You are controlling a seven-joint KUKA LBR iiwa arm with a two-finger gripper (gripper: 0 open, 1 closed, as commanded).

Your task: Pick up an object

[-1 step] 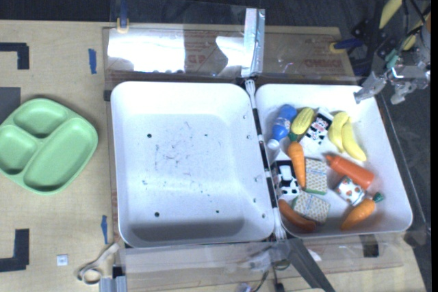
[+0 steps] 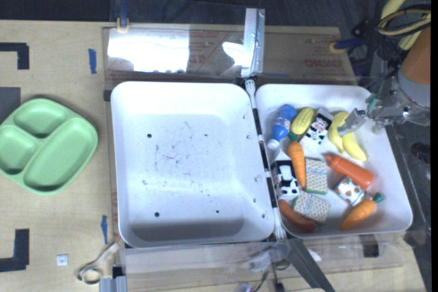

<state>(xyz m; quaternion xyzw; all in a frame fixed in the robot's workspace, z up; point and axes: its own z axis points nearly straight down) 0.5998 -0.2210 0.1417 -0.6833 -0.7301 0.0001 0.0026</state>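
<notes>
In the camera view, two shallow white bins are seen side by side on the tabletop [image 2: 55, 51]. The left bin [image 2: 185, 161] is bare inside but for faint marks. The right bin [image 2: 400, 212] is crowded with toy food: a corn cob [image 2: 302, 120] beside a blue bottle [image 2: 281, 125], a carrot [image 2: 298, 159] below them, a cow-patterned block [image 2: 287, 181], a banana [image 2: 350, 141], an orange-red bottle [image 2: 350, 170] and a second carrot [image 2: 358, 214] near the bin's lower right corner. The gripper [image 2: 357, 118] is seen at the upper right part of that bin, just above the banana, with the arm [image 2: 414, 82] reaching in from the right. Nothing is seen between the fingers; whether they are wide or narrow cannot be told, as they are too small and blurred. A green divided plate [image 2: 46, 145] lies on the tabletop well apart, to the left of the bins.
</notes>
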